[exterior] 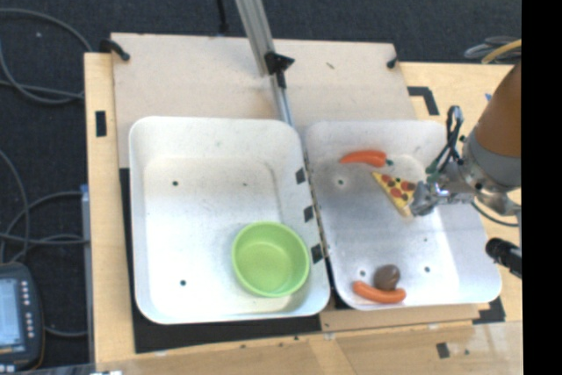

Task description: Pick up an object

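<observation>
The tool is seen low in the right bin, right beside the pizza slice; whether it is wide or narrow cannot be told. One sausage is lying just above the slice, another near the front rim. A centred descent over the slice is advised, so that nothing is nudged aside.

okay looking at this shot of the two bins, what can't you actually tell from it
- Gripper, camera view: too blurred to tell whether it holds the pizza slice beside it.
- Arm, camera view: cut off at the right.
- Brown lump by the lower sausage: too small to identify.
- Green bowl: its inside looks bare, but detail is coarse.
</observation>
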Controlling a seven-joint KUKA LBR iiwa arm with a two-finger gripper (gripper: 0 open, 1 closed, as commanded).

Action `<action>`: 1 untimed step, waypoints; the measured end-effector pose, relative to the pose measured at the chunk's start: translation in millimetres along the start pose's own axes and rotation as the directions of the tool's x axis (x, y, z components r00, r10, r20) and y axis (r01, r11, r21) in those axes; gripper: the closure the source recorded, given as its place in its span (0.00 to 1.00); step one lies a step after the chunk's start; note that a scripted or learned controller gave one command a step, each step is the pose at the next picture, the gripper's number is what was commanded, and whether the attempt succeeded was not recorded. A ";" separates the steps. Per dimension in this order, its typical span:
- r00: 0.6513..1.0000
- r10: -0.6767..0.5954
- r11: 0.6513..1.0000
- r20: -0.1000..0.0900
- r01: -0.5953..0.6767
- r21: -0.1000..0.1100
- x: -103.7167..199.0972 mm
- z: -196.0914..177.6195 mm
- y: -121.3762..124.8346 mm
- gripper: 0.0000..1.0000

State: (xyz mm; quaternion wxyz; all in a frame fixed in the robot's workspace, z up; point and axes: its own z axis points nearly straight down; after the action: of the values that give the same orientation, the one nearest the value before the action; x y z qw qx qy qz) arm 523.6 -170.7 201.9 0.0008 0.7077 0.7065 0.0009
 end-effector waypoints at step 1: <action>1.000 -0.011 1.000 -0.001 0.011 0.000 57.2 -1.3 23.6 1.00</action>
State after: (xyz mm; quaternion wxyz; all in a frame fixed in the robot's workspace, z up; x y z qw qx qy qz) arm 547.3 -113.6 203.3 0.0004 0.7038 0.7104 0.0016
